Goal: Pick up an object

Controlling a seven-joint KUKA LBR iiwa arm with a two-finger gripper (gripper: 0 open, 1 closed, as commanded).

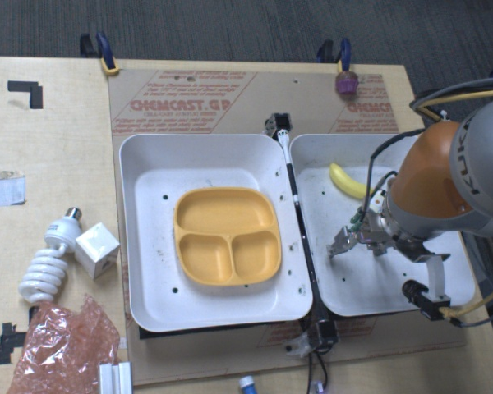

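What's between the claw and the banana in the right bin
Nothing: in the camera view, bare white bin floor separates the claw from the banana.

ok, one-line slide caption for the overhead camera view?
Grey KUKA arm's gripper low in the right white bin near a yellow banana; yellow three-compartment plastic tray in the left bin.

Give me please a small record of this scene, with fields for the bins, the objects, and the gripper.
left bin: holds a yellow divided plate, three compartments, lying flat
right bin: holds a banana near its far wall
gripper: low inside the right bin, nearer the camera than the banana, apart from it
arm: reaches in from the right, partly covering the right bin
outside the bins: spiral light bulb, small white box, crumpled pink wrap, on the bench left of the bins
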